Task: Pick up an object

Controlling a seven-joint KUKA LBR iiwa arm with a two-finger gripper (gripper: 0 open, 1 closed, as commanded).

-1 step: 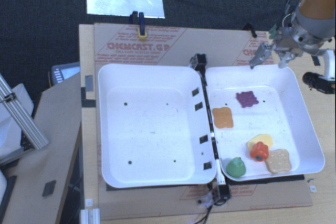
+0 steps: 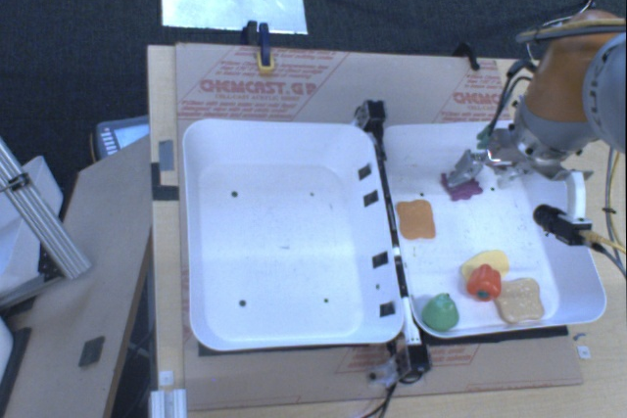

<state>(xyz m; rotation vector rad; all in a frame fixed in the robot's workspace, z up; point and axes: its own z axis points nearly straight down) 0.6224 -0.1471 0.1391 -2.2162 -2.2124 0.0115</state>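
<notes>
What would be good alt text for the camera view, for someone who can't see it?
A grey and orange robot arm reaches in from the right, its pincer low over a purple object in the right white bin. That bin also holds an orange slab, a yellow piece, a red pepper, a green item and a tan piece.
</notes>
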